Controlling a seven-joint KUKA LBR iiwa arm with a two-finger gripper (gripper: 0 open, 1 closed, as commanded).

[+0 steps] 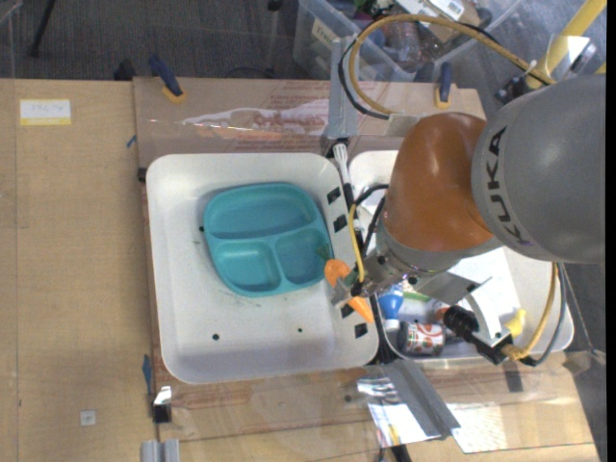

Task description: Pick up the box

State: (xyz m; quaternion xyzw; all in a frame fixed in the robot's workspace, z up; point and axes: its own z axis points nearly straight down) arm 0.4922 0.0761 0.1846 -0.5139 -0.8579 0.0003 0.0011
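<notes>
Arm [452, 191] hung low over the right bin [563, 330], hiding the hand; whether it was released or clenched could not be told. No box could be made out among clutter [419, 320] beneath. Pickup appeared not yet accomplished.

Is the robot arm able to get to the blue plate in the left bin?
Probably yes. The teal divided plate lies open with nothing on it, and the arm hangs over the right bin, right beside it.
</notes>
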